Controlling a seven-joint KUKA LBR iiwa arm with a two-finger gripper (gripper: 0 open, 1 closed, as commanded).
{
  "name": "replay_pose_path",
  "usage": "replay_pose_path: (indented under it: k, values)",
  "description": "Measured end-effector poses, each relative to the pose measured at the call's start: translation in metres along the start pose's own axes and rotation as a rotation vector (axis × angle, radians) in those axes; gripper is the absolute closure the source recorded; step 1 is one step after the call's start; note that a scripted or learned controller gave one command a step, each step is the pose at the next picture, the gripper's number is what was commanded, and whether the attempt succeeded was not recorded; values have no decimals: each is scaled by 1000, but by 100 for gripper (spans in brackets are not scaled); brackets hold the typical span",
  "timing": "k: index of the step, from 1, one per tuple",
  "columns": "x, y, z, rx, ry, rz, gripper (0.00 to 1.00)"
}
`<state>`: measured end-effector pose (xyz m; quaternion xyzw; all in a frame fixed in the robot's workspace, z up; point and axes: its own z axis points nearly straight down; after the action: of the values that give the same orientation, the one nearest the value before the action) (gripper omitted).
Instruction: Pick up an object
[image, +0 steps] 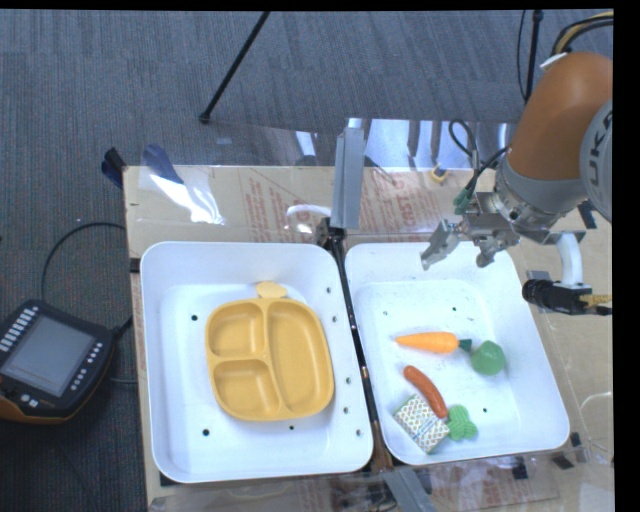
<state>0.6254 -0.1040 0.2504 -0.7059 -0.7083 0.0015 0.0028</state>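
The gripper (463, 247) hangs over the far edge of the right bin (520, 300), fingers spread and pinching nothing. Below it lie a toy carrot (428, 342), a green ball (488, 358), a red sausage (426, 390), a patterned packet (421, 424) and a broccoli piece (461, 423) — all untouched. The left bin (170, 320) holds a yellow divided plate (268, 360).

bins (170, 300): smooth white plastic | tray (269, 358): matt yellow plastic | floor (120, 80): rough grey carpet
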Motion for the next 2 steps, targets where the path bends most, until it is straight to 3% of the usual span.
replay_pose_path:
  k: [1, 2]
  values:
    - [-4, 11, -48, -4, -1, 264, 0]
    - [-1, -59, 99, 13, -1, 340, 0]
